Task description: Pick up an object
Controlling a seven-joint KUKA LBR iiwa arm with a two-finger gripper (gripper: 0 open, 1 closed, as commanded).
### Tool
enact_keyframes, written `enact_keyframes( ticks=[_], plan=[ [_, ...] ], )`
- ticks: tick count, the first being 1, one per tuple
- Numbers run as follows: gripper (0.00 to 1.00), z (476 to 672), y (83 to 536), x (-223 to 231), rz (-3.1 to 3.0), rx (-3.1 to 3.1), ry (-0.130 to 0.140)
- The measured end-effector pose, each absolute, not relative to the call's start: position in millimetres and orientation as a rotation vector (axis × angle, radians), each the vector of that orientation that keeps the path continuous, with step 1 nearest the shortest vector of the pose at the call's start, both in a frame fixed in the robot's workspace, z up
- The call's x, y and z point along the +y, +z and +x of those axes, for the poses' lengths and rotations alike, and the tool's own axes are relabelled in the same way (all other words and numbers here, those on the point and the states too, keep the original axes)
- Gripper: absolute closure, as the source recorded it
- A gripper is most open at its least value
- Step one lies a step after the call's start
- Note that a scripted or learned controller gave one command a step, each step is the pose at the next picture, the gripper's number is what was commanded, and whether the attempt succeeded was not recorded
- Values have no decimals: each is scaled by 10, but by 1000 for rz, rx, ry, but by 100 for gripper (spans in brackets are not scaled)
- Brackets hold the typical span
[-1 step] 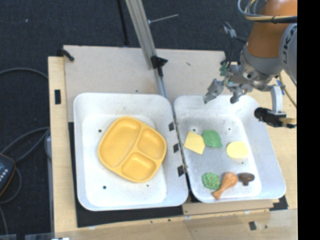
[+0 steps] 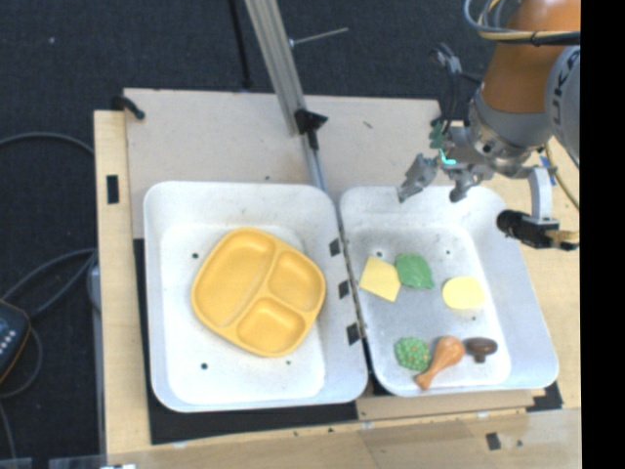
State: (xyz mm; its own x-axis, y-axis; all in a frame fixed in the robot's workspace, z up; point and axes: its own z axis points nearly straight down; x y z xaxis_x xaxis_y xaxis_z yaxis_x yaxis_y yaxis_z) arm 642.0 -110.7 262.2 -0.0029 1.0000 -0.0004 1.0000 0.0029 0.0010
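At the left of the frame, one white bin (image 2: 176,379) held a yellow divided plate (image 2: 258,290). Right of centre, the other bin (image 2: 508,360) held small toy foods (image 2: 422,311). Above its top edge, the gripper (image 2: 437,189) hung with fingers spread wide, holding nothing.

Reaches in from the upper right of the view. Grey arm (image 2: 562,76) rising above and to the right of the gripper (image 2: 435,184), with the orange band (image 2: 522,62) just above the wrist. Wrist tilted downward and toward the left. Gripper carried low at the end of the wrist, two fingers (image 2: 415,179) spread apart with a clear gap between them. Nothing held between the fingers.
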Motion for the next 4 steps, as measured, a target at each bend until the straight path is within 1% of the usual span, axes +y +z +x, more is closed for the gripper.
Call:
enact_keyframes(
  ticks=[1,2,3,4],
  plan=[
    [0,6509,2051,-1121,2221,2223,-6],
    [0,6403,1511,-1100,2224,2222,-7],
    [0,6392,984,-1113,2225,2221,-7],
    [100,6416,1135,-1118,2226,2213,4]
  ],
)
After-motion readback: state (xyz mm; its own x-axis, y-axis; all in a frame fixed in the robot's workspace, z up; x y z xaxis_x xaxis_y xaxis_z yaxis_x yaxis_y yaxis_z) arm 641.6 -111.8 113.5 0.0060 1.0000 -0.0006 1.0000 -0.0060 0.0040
